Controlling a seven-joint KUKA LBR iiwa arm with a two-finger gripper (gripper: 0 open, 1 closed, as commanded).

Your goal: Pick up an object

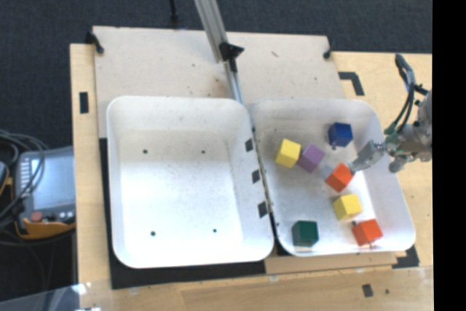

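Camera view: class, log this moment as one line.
gripper: over right white bin | nearest: orange cube | holding: nothing visible | left white bin: untouched

Two bins sit side by side on the counter [84, 156]; seven blocks lie scattered in the right bin [291, 116], beside the left bin [120, 120].
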